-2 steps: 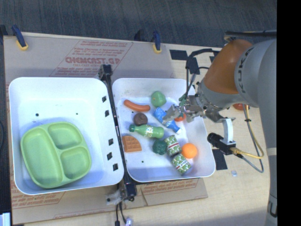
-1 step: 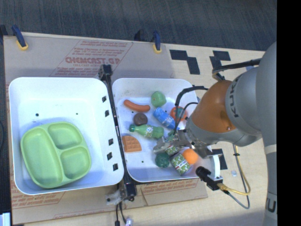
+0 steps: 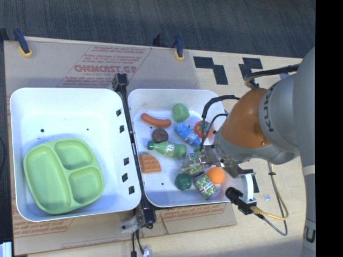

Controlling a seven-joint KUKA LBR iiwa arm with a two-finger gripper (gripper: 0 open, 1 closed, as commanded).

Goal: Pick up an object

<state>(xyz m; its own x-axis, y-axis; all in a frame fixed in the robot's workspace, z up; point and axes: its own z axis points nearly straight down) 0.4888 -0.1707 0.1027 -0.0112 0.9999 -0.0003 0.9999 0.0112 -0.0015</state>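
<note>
One arm bent low over right bin, wrist among toys.

Arm: thick grey rounded casing with dark lettering on its side. Orange band above the wrist. Black cable loops beside the band. Yellow cable trails from a black fitting below.

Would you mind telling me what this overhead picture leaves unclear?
- Gripper: the arm's wrist covers it; whether it holds anything is hidden.
- Red item: half hidden behind the wrist; its kind is unclear.
- Labelled packet: print too small to read.
- Arm: cut off at the right.
</note>
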